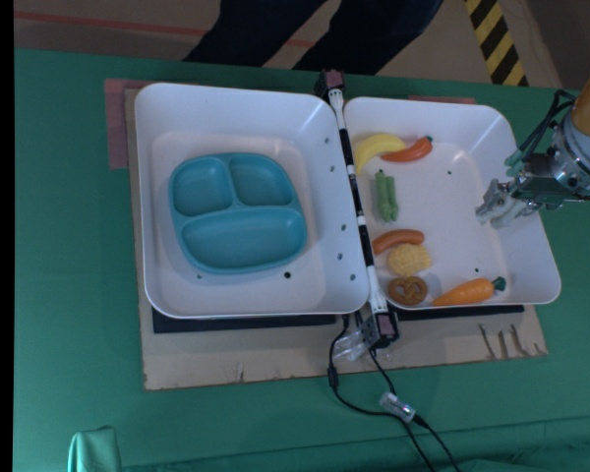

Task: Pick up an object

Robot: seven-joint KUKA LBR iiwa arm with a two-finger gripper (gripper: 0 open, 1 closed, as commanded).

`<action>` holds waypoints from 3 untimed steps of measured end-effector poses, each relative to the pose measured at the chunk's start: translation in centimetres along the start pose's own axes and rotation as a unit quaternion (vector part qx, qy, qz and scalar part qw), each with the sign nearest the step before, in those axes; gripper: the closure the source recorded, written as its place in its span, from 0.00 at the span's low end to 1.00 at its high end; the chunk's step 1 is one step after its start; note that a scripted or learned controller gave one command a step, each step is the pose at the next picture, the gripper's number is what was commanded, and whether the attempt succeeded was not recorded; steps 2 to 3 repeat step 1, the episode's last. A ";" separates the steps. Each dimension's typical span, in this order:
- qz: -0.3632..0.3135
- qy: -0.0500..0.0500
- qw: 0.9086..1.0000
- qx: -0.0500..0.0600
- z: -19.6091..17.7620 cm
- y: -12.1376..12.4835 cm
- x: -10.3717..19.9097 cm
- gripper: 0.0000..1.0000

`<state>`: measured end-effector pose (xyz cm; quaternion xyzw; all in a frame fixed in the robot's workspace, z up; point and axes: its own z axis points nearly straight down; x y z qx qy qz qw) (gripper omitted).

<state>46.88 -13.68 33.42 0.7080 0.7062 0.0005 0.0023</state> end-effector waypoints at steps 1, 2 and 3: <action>0.000 0.000 1.000 0.001 -0.1 0.0 1.0 1.00; 0.000 0.000 1.000 0.001 -0.1 0.0 1.0 1.00; 0.000 0.000 1.000 0.001 -0.1 0.0 1.0 1.00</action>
